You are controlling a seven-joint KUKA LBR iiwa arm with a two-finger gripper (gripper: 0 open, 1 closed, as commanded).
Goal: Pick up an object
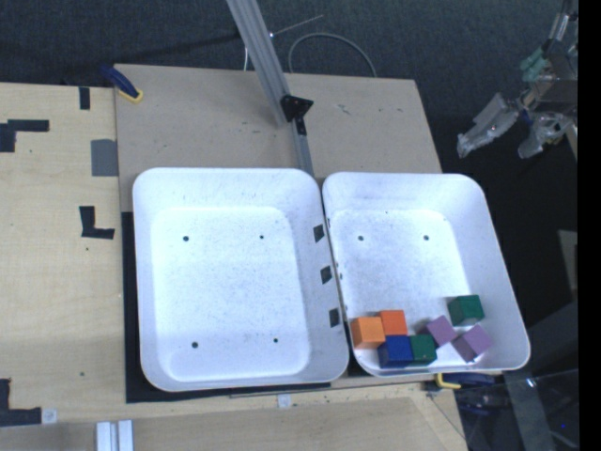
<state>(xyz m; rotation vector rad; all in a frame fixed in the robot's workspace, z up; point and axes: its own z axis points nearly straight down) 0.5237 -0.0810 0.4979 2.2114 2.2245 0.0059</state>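
**Inspector:** Where did the gripper stand at the time of inspection?

**Assistant:** At the upper right, outside the right bin and beyond its far corner. Its two fingers were spread wide, with nothing between them.

**Inspector:** And the objects?

**Assistant:** All in the right bin, gathered along its near wall. An orange block touched a second orange block; a blue block and a small green block sat just in front. Two purple blocks and a dark green block lay to their right.

**Inspector:** The governing relation?

**Assistant:** The cluster lay well apart from the gripper, toward the near edge and slightly leftward. In my judgement the dark green block was nearest and least crowded.
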